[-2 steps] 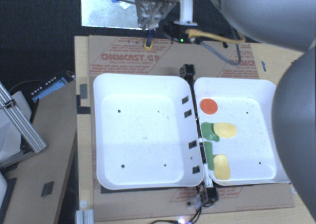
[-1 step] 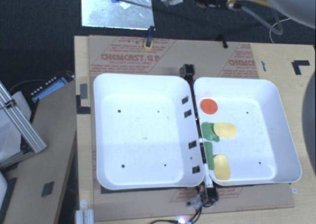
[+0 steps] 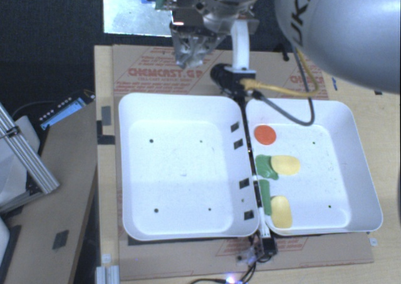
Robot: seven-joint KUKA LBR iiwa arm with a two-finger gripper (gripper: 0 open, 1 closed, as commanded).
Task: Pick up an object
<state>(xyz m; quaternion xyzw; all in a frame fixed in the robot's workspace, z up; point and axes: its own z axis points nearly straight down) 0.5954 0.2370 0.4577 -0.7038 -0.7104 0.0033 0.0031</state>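
Overhead view at the approach step. The pincer (image 3: pixel 191 51) hangs above the cardboard sheet (image 3: pixel 156 73) beyond the left bin (image 3: pixel 135 151), nothing visibly in its grasp; whether it is open cannot be told. The candidate objects lie in the right bin (image 3: pixel 357 170), near its left wall: an orange disc (image 3: pixel 265 134), a yellow piece (image 3: pixel 286 165) touching a green piece (image 3: pixel 264 168), and a second yellow piece (image 3: pixel 281 211). The next move would call for travel over the right bin and a descent. Red print on the cardboard reads, seemingly, "CHEMCAST"; "KU" shows on the arm (image 3: pixel 338 26).
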